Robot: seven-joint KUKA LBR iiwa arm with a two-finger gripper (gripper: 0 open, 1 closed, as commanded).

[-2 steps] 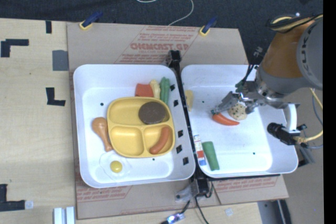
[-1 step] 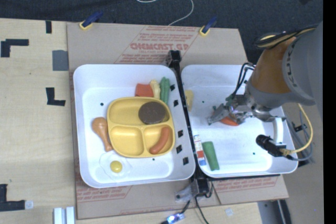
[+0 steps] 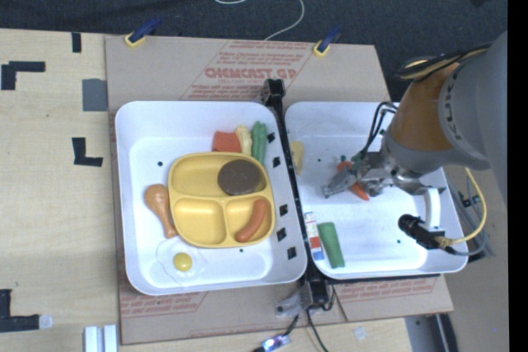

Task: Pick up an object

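Gripper (image 3: 340, 180): low in right bin (image 3: 375, 255), mid-floor; closure cannot be told. Orange piece (image 3: 360, 192) touching it. Lift not yet evident.

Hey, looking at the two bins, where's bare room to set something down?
Right bin: bare floor at its far side, above the pincer, and between the green block and the near-right wall. Left bin: crowded by the yellow tray; bare strips along its left and near walls.

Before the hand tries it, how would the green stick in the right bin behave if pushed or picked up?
The green stick looks straight and rounded, so it is probably stiff and may roll sideways when pushed. It lies flat near the right bin wall, beside a small carton, so a push could jam it there. It seems light.
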